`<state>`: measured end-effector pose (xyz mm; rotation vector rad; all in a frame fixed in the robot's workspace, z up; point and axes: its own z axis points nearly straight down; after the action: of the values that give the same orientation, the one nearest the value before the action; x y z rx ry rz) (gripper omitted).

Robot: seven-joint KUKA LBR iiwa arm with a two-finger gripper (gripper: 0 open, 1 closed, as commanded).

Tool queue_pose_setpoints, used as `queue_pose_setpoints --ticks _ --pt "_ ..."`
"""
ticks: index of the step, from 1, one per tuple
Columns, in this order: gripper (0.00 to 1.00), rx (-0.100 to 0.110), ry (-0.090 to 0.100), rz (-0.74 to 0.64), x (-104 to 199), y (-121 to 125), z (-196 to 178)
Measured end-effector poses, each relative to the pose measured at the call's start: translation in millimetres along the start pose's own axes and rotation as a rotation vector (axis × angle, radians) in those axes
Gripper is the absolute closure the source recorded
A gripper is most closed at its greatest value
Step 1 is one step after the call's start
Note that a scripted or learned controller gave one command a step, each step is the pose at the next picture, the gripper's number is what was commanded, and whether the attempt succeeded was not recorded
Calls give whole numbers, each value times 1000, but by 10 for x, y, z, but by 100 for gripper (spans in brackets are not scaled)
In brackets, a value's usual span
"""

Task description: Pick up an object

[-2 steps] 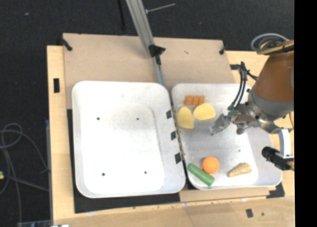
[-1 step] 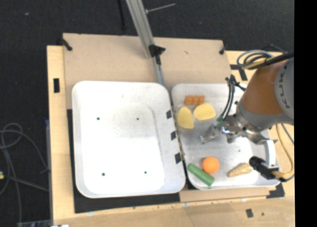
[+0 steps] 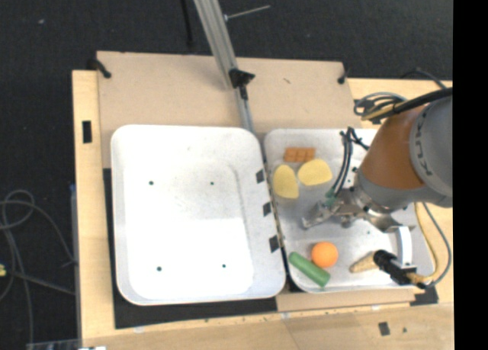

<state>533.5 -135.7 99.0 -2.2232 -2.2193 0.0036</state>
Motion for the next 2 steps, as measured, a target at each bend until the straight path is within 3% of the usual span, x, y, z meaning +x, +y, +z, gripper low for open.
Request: queue_pose_setpoints --ticks 1,2 --pt "100 -8 0 7 -9 20 -131" --pt "100 -11 -1 -3 -66 55 -771"
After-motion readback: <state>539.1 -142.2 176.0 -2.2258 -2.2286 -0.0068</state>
